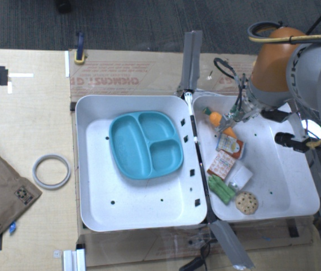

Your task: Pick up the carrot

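The carrot, small and orange with a green top, lies at the back left of the right bin, close to the divider. My gripper hangs low over the bin just to the right of the carrot, with its tip right beside it. I cannot see anything held in it. The grey arm with its orange band reaches in from the upper right.
In front of the carrot lie a snack packet, a red-and-white card, a white cup, a green item and a cookie. The left bin holds a blue divided plate. A tape roll lies on the bench.
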Controlling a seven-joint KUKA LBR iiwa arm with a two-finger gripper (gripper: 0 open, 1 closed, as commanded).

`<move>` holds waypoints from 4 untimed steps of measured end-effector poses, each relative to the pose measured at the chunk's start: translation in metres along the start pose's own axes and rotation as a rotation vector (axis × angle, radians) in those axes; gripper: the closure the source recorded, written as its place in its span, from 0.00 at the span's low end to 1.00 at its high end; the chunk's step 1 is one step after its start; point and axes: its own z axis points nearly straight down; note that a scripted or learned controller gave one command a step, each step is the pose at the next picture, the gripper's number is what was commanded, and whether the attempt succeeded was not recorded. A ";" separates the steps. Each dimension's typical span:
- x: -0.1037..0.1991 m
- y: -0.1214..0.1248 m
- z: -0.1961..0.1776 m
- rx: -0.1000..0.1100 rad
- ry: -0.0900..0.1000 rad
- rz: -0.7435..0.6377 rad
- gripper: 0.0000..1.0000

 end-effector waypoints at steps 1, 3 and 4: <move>-0.001 -0.001 -0.009 0.000 -0.001 0.004 1.00; 0.073 0.050 -0.099 0.002 -0.001 0.140 1.00; 0.060 0.043 -0.110 0.001 0.000 -0.067 1.00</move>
